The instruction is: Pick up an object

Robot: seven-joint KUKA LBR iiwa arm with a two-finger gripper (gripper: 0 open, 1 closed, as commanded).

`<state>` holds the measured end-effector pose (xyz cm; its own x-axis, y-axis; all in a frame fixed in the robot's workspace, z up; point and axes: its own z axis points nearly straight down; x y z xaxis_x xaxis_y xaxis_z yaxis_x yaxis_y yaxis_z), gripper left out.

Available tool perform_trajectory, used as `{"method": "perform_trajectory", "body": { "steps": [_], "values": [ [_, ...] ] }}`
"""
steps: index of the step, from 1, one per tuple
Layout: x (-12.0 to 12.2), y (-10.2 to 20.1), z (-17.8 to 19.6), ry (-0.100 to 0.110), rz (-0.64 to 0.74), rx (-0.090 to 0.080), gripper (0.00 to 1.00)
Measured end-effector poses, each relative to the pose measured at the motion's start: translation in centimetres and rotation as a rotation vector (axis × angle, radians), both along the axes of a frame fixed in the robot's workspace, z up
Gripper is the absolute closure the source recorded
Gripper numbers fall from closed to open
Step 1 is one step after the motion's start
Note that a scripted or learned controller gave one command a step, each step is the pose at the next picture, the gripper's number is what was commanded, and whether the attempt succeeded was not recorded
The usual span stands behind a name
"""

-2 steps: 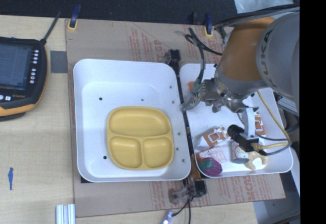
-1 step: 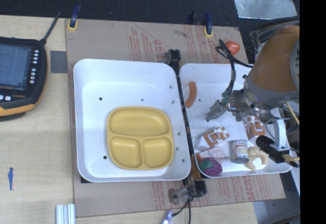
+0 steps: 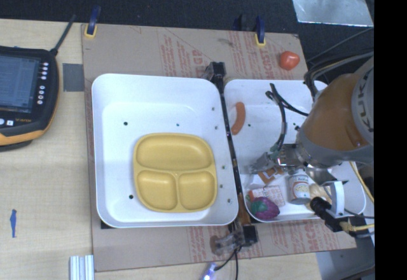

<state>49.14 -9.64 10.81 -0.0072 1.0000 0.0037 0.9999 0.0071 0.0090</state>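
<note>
A yellow tray (image 3: 175, 172) is seen in the left bin (image 3: 111, 97). In the right bin (image 3: 254, 91), a sausage (image 3: 238, 118), a can (image 3: 298, 187) and a purple object (image 3: 264, 208) are seen beside the gripper (image 3: 272, 164). A red ball (image 3: 289, 60) lies outside on cardboard (image 3: 159, 49).

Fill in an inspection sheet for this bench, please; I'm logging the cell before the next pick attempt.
Surface: cardboard sheet on a wooden bench, bearing two white bins side by side.
Job's things: left bin holds a yellow divided tray. Right bin holds an orange sausage-shaped piece, a purple-and-green item, a small jar and smaller bits I can't identify.
Clutter: red-orange ball on the cardboard behind the right bin.
Tool: tool low in the right bin; finger state unclear.
Cables: black cables run along the arm.
Surroundings: teach pendant at left; clamps on the cardboard's far edge.
</note>
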Motion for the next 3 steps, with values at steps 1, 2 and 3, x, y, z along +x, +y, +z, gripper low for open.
{"method": "perform_trajectory", "body": {
  "steps": [1, 2, 3],
  "values": [
    [1.7, -0.6, -1.6, 0.01, -0.002, -0.004, 0.0],
    [8.2, 0.1, -1.6, 0.011, -0.004, -0.003, 0.0],
    [16.5, -0.8, -1.6, 0.011, -0.002, -0.004, 0.0]
  ]
}}
